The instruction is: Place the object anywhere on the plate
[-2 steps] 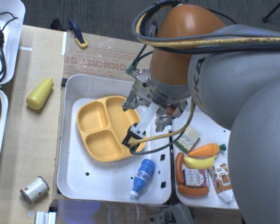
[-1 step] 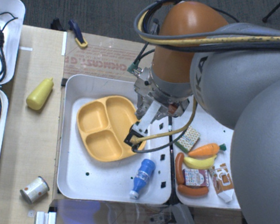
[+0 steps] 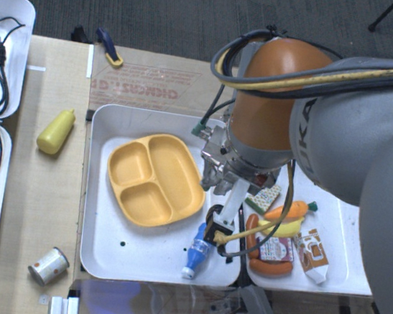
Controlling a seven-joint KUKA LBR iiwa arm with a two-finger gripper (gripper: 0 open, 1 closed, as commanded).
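Observation:
A yellow three-compartment plate (image 3: 153,179) lies in the left bin (image 3: 97,247), with nothing on it. My gripper (image 3: 214,174) hangs under the orange-banded wrist, just off the plate's right rim, near the wall between the two bins. A small blue bottle with a white cap (image 3: 196,255) lies on the bin floor near the front right corner, below the gripper and apart from the plate. The wrist hides the space under the gripper, and I see nothing held in it.
The right bin (image 3: 342,278) holds a carrot (image 3: 292,210), a banana (image 3: 277,228), a red sausage pack (image 3: 274,255), a small packet (image 3: 312,255) and a speckled green block (image 3: 264,197). Outside on the bench lie a yellow mustard bottle (image 3: 56,131) and a tin can (image 3: 48,264).

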